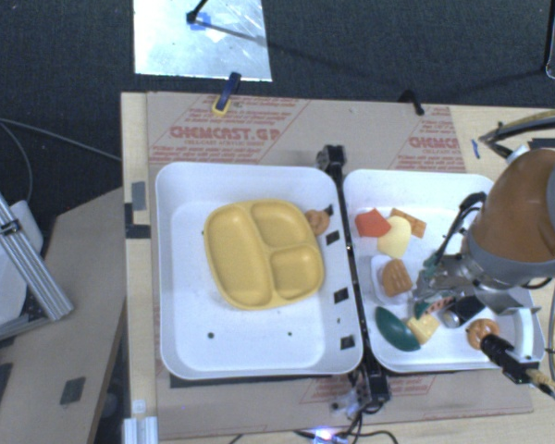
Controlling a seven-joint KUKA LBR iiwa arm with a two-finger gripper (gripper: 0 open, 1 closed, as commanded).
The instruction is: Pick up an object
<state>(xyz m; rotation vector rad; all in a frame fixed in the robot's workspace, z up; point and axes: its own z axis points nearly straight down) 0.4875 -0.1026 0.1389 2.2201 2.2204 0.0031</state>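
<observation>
- Left bin (180, 340): held a yellow divided tray (262, 252), with a small brown toy (317, 220) at the tray's 2 o'clock.
- Right bin (425, 188): held toy foods, with a red piece (372, 222) at 11 o'clock, a ridged tan piece (395, 277) at centre and a dark green piece (396, 330) at 7 o'clock.
- Gripper (432, 296): lowered at the bin's 5 o'clock, over a pale yellow piece (424, 327).
- Progress: nothing visibly lifted, so the pick looked unfinished; finger spread could not be told.
</observation>
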